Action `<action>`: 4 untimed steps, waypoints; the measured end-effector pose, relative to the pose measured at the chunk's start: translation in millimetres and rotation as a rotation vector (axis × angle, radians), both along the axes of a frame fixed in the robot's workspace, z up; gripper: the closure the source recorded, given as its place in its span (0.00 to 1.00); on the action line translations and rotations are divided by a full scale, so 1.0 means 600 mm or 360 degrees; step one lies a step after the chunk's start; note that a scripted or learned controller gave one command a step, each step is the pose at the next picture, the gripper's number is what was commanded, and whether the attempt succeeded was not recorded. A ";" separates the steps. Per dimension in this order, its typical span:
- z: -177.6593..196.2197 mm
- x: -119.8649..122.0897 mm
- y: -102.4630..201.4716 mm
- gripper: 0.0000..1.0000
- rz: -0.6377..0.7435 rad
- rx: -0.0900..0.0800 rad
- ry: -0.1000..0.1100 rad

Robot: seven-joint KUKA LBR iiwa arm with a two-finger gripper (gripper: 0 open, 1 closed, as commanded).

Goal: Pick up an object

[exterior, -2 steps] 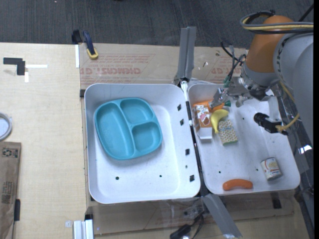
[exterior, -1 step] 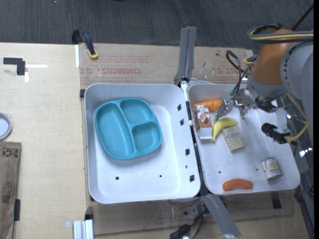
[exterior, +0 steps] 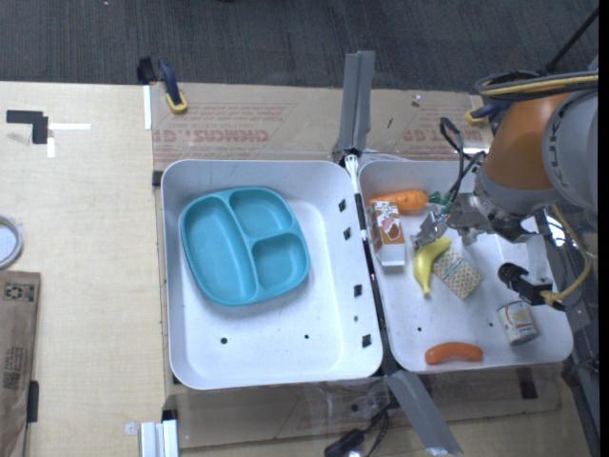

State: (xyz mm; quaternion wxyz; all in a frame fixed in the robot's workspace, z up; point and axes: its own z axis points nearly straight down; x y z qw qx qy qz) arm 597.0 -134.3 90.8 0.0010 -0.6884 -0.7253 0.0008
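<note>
The right bin (exterior: pixel 411 324) holds several objects. A yellow banana (exterior: pixel 424 265) lies near its middle, with a pale patterned block (exterior: pixel 458 275) right beside it. At the back lies an orange carrot (exterior: pixel 411 200), and a small red-and-white box (exterior: pixel 387 228) sits along the left wall. A small tin can (exterior: pixel 519 322) stands at the right, and an orange sausage (exterior: pixel 454 353) lies by the front wall. My gripper (exterior: pixel 435 228) hangs low over the bin, just above the banana's upper end and between the box and the block. Nothing visibly sits between its fingers.
The left bin (exterior: pixel 271 355) holds a blue divided plate (exterior: pixel 245 246). A grey divider post (exterior: pixel 357 103) rises behind the seam between the bins. A tape roll (exterior: pixel 8 244) and a brown paper bag (exterior: pixel 17 336) lie at the bench's far left.
</note>
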 end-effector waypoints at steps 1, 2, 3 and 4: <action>0.014 0.000 -0.003 1.00 -0.0007 -0.0001 0.0000; 0.014 0.000 -0.002 0.00 -0.0005 -0.0001 0.0001; -0.001 -0.076 0.003 0.00 -0.0050 0.0000 0.0002; 0.124 -0.091 -0.018 0.00 -0.0018 -0.0001 -0.0001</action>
